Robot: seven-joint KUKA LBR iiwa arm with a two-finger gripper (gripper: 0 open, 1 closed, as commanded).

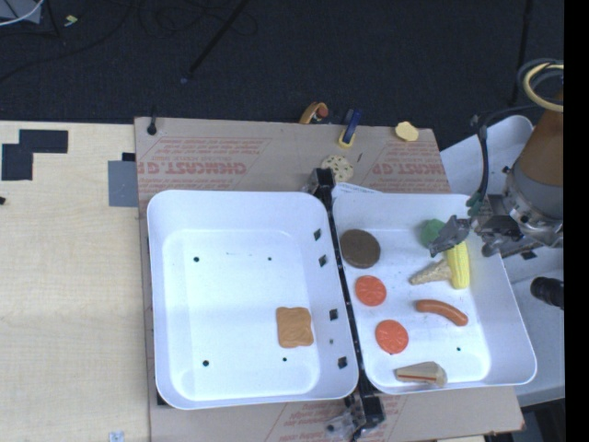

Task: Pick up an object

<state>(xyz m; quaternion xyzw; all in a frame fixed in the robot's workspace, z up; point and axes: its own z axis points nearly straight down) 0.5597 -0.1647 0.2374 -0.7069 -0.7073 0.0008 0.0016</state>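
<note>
Printed red lettering is showing upside down on the brown cardboard sheet [221, 159] lying under both bins; I cannot make it out for certain. The left white plastic bin [175, 238], shallow with rounded corners, is holding a tan square slice of toast [294, 327] near its right wall. Beyond the bins' far edge, a round speckled cookie [337, 167], a blue and yellow clip-like piece [349, 128] and a small yellow lump [407, 132] are lying on the cardboard. The right white plastic bin [515, 357] is holding a flat brown disc [360, 247], two flat red-orange discs [371, 291], [392, 336], a tan wedge-shaped sandwich piece [421, 373], a glossy brown sausage [442, 312], a pale cone [429, 273], a ribbed yellow corn cob [457, 265] and a green lump [432, 230]. The grey two-finger gripper [460, 233] is hanging over the bin's far right part, just beside the green lump and above the corn cob; whether it is open or closed, I cannot tell.
</note>
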